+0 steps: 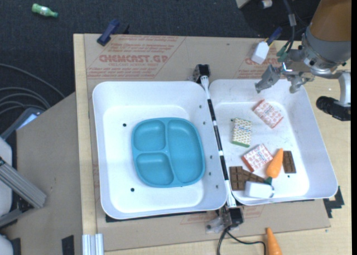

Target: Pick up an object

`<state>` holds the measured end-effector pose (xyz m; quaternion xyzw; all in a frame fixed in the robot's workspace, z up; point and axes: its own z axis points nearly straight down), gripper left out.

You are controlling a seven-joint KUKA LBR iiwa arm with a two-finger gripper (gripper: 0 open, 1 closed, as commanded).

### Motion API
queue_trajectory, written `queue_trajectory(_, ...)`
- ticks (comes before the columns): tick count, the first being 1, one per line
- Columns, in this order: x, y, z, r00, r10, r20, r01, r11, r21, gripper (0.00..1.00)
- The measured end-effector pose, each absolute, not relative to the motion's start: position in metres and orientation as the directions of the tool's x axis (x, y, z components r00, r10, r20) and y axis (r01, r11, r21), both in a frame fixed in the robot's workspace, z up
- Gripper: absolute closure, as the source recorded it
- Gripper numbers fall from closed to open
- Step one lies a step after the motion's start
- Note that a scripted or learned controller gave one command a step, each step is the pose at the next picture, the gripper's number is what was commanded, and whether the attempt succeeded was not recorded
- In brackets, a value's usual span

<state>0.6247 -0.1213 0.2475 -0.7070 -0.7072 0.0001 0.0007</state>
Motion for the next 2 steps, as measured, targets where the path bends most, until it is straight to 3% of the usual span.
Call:
queue_trajectory(1, 0.59, -0.107, 0.128, 0.001, 1.0, 0.0, 1.0, -0.001, -0.002, 0.0)
queue_trajectory(2, 0.58, -0.093, 0.084, 0.001, 1.0, 0.001, 1.0, -0.001, -0.003, 0.0)
